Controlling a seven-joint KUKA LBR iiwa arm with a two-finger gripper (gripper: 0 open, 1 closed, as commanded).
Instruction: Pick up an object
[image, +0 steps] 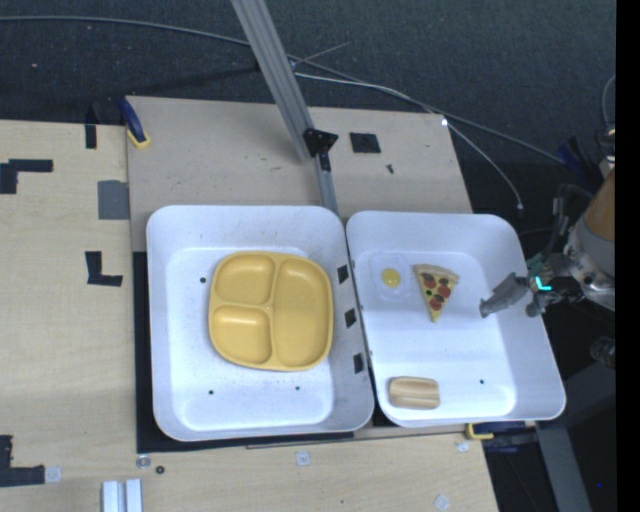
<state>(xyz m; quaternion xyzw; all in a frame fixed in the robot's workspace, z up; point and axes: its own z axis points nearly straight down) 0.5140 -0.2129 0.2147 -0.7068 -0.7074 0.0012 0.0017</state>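
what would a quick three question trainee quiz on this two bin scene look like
1. True or false: the yellow divided plastic plate lies in the left white bin.
2. Which toy food lies nearest the gripper? A) fried egg B) pizza slice C) tan bread roll
3. Fill in: the right white bin holds ___ food items.

Key: 1 true; 2 B; 3 three.

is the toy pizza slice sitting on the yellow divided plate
No, the triangular toy pizza slice lies in the right white bin, while the yellow three-compartment plate sits in the left white bin.
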